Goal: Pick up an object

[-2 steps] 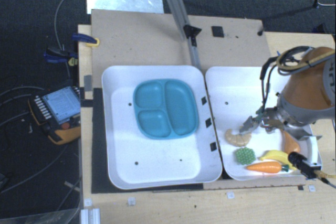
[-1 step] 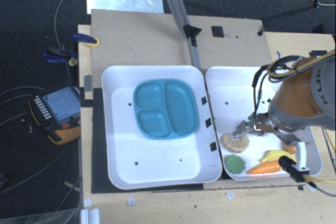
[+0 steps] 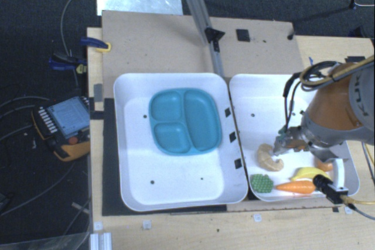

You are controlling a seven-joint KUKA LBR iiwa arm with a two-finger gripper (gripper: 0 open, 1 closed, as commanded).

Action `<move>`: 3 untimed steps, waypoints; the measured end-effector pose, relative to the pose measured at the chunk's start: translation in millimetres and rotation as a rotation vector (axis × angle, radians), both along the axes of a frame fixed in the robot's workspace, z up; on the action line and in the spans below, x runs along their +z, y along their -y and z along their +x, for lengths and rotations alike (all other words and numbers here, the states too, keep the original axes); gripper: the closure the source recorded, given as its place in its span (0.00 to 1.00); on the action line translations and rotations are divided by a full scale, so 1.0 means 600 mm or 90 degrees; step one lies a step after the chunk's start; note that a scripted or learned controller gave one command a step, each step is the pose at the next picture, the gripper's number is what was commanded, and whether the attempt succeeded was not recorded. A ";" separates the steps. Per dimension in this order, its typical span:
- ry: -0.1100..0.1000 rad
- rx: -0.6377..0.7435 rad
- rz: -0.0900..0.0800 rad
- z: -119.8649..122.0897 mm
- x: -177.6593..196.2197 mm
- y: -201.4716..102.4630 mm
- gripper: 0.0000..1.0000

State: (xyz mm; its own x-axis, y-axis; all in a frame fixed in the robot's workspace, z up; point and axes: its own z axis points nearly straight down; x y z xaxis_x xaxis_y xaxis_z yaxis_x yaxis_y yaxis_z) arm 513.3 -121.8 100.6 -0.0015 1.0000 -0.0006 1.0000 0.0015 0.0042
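My gripper (image 3: 280, 146) is down in the right bin (image 3: 258, 102), at its lower middle. Its tip sits right at the upper right edge of a tan, lumpy object (image 3: 268, 158); I cannot tell whether it touches it. A green bumpy piece (image 3: 262, 183) lies at the bin's front left corner. To its right lies an orange carrot (image 3: 296, 187), with a yellow banana (image 3: 310, 173) just above it. A small orange item (image 3: 324, 166) peeks out beside the arm.
The left bin (image 3: 132, 143) holds a blue three-compartment plate (image 3: 186, 120). A grey pole (image 3: 196, 3) slants over the bench from the top. The arm's orange and grey wrist (image 3: 337, 111) covers the right bin's right side. A handheld device (image 3: 63, 126) lies off the bench at left.
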 end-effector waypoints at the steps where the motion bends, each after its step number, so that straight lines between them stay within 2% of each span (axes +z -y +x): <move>1: 0.000 0.001 0.000 -0.013 0.080 -0.001 1.00; 2: 0.003 0.002 -0.001 -0.010 0.188 0.002 1.00; 3: 0.000 0.002 0.000 -0.008 0.212 0.002 1.00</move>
State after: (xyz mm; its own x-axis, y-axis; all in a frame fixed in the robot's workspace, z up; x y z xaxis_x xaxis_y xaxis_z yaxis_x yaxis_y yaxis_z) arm 508.5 -122.8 227.7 -0.0046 1.0000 -0.0006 1.0000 0.0046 0.0038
